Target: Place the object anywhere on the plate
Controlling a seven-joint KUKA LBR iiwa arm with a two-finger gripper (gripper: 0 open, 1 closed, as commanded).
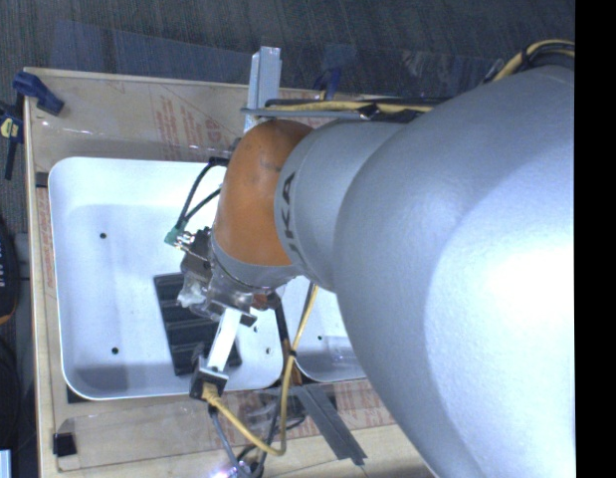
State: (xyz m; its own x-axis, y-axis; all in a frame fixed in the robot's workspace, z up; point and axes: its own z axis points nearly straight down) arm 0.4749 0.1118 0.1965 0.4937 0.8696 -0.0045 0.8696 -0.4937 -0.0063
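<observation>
- I see the arm (437, 267) reaching over the left bin (79, 267).
- The gripper (216, 302) is low above the bin's right half.
- A black ridged block (176, 329) lies on the bin's floor, partly under the gripper.
- I cannot tell whether the gripper is open or holds anything.

Pale wooden bench (138, 118) on dark grey carpet (288, 8), a blue clamp (37, 93) at its corner.

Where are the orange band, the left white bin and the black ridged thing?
orange band (250, 197), camera view, its curved side.
left white bin (99, 267), camera view, bare floor.
black ridged thing (176, 332), camera view, its ribbed top.
</observation>
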